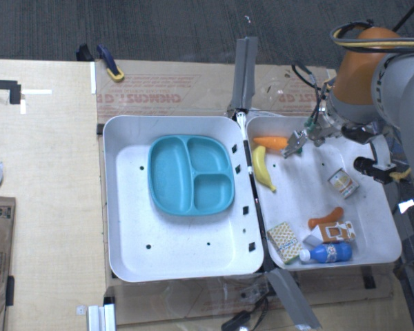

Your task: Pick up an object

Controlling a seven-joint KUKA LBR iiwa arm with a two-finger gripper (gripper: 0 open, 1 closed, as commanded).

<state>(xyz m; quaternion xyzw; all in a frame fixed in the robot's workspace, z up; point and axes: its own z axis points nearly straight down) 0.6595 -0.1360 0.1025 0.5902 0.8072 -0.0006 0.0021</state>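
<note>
The pincer (294, 145) hangs over the right white bin (379, 254), just beside the smooth orange plastic carrot (270, 143); whether it is released or clenched I cannot tell. The carrot looks light, rigid, slippery: grip mid-body, across its width.

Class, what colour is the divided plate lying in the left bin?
Turquoise blue all over: the three-compartment plastic plate, shown best in the camera view.

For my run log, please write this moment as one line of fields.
arm: over right bin | gripper: above bin floor, near carrot and banana | held: nothing seen | left bin: blue divided plate
</note>
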